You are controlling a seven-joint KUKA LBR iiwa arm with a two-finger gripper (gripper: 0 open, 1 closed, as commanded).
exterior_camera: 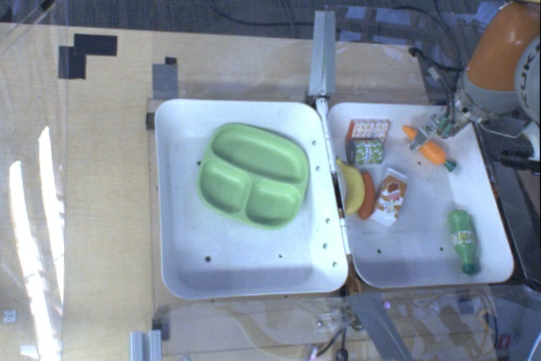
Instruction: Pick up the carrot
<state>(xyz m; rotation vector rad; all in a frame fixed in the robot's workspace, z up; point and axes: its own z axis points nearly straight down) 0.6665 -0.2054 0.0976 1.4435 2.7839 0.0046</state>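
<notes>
The carrot (pixel 434 152) is small and orange with a green tip, and lies at the back right of the right bin (pixel 423 266). My gripper (pixel 433 134) hangs right over it, coming down from the grey wrist and orange band at the right edge. Part of the gripper crosses the carrot's middle, so a short orange end pokes out to its left. Whether the carrot rests on the bin floor or is off it, I cannot tell.
The right bin also holds a small red-and-white box (pixel 368 130), a green can (pixel 366 152), a banana (pixel 353 186) beside a red sausage (pixel 368 197), a carton (pixel 390 197) and a green bottle (pixel 462 239). A green divided plate (pixel 254 175) sits in the left bin (pixel 182 266).
</notes>
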